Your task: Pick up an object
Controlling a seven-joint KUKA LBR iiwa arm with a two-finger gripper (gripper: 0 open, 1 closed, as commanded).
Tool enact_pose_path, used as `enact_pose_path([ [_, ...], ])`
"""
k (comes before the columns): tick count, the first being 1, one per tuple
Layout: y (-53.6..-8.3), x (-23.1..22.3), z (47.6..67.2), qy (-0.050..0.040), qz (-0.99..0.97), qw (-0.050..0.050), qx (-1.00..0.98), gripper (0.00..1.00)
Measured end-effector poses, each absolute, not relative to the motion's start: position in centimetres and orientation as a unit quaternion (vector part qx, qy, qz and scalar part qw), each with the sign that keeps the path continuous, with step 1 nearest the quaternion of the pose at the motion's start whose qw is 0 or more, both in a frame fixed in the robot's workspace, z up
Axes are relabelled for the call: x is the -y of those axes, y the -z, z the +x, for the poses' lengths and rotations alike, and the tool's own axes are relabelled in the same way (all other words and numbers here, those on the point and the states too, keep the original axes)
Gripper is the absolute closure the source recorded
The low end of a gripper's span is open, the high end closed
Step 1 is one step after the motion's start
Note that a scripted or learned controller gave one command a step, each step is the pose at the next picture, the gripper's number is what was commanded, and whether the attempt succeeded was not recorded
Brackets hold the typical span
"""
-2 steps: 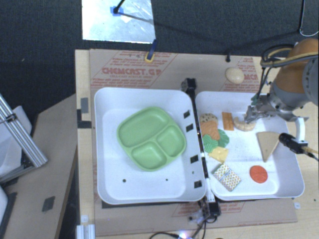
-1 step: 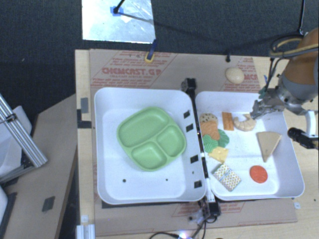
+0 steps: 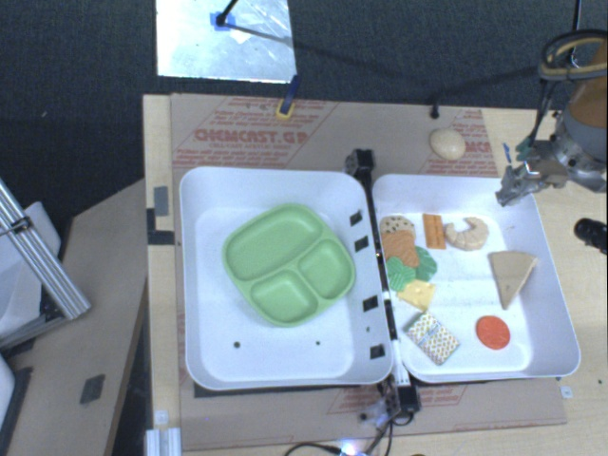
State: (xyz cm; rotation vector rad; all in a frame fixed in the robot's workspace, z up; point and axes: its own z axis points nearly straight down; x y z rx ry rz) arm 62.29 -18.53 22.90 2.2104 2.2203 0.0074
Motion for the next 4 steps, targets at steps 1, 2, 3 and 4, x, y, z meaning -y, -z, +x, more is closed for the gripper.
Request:
enact_pose_path([
  [1,-22.5,18.5,62.4,-0.0007,0.705,0.002,-0.709,1.00],
  [2,-23.2,15.5,58.4,-0.0001,0.705,0.000,-0.709,1.00],
  [3,-23.6,11.8,55.8,-0.0003,0.704,-0.001,-0.710,1.00],
  [4,-23.3,7.0,52.7,-0.0001,0.704,-0.001,-0.710,1.00],
])
